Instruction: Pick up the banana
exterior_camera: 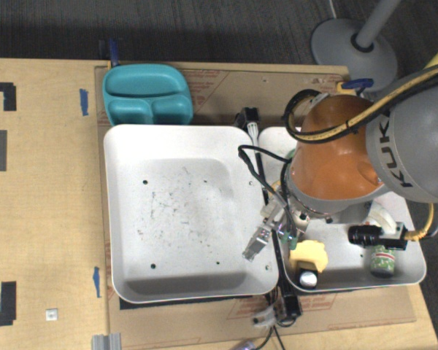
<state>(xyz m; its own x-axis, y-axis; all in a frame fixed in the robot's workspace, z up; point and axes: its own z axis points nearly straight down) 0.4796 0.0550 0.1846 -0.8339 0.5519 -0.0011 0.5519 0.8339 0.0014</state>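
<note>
Banana lies by the right bin's near-left corner, just below the gripper. I cannot tell the jaws' state. Descend squarely over its middle, clear of the rim, before closing.

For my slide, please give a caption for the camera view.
KUKA arm reaches over the right bin, near a yellow object; left bin alongside.

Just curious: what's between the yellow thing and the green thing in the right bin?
Between yellow thing and green thing, just bare white bin floor, per the camera view.
</note>
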